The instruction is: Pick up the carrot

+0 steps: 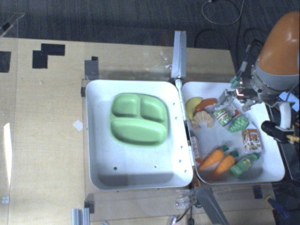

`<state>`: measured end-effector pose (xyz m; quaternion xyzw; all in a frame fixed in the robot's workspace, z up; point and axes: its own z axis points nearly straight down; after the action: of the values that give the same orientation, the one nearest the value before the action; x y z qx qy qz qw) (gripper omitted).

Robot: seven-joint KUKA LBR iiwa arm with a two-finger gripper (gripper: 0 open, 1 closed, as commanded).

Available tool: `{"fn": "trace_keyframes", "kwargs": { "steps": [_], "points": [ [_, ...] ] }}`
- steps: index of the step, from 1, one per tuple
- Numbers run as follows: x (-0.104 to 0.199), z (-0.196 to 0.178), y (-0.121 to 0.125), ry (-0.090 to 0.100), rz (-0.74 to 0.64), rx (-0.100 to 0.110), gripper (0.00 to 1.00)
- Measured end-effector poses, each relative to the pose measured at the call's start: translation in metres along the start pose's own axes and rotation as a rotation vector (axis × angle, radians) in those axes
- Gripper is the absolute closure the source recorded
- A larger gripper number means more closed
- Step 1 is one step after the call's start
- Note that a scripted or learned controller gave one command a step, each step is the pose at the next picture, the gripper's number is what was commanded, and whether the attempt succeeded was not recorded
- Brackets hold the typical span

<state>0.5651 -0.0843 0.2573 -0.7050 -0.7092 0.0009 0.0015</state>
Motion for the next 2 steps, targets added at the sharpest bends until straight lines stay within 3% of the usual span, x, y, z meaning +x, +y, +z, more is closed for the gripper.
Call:
{"fn": "trace_keyframes", "kwargs": {
  "steps": [1, 2],
  "points": [
    [-0.010, 0.008, -0.050, 0.000, 0.053, -0.001, 0.00],
    [-0.013, 0.128, -0.079, 0.000, 0.031, 0.002, 0.00]
  ]
}}
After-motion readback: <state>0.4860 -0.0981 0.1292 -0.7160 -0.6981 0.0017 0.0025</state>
